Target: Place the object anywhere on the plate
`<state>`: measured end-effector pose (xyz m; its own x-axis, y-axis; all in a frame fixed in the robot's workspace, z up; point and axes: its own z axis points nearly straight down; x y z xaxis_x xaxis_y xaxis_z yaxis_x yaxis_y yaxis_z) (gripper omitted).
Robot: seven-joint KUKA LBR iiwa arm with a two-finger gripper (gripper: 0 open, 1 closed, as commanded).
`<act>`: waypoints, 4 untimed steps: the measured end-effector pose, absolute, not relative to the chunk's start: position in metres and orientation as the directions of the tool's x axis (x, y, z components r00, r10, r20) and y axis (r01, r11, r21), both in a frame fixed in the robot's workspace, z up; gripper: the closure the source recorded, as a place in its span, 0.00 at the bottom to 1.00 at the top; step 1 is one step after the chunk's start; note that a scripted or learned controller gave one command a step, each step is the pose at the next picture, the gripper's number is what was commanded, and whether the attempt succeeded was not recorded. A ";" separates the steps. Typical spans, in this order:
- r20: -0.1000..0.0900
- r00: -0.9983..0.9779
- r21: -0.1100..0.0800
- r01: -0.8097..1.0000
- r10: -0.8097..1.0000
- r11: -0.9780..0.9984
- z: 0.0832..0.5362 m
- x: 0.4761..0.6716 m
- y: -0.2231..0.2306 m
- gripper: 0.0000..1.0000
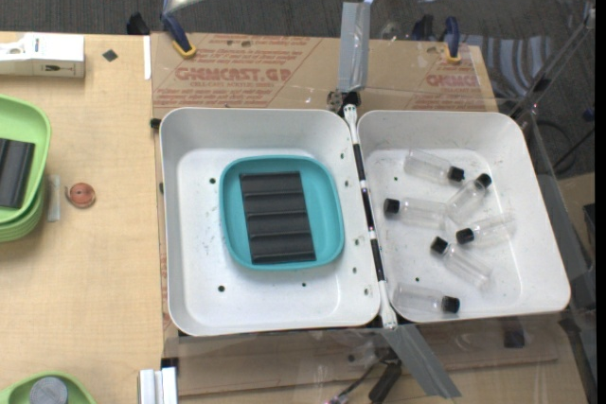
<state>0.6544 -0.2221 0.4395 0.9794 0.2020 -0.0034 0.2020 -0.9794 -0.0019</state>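
plate (327, 203): teal, left bin (189, 279), black ridged insert
vials (453, 203): clear, black-capped, scattered in right bin (530, 289)
pincer: cannot tell its state
advice: take a vial lying apart, lift clear over the divider

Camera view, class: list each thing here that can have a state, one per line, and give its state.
Teal plate: lying flat in the left bin, with a black ribbed insert on it.
Black ribbed insert: flat, centred on the plate.
Clear vials: capped in black, lying on their sides, scattered in the right bin.
Left bin: holds the plate.
Right bin: holds the vials.
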 end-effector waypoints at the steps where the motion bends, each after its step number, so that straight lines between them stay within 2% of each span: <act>1: -0.005 0.979 -0.002 0.205 0.205 -0.979 0.277 0.653 -0.221 0.00; 2: -0.004 0.941 -0.002 0.338 0.338 -0.941 0.423 0.641 -0.222 0.00; 3: -0.003 0.969 -0.001 0.248 0.248 -0.969 0.440 0.652 -0.222 0.00; 4: -0.002 0.979 -0.002 0.203 0.203 -0.979 0.441 0.653 -0.223 0.00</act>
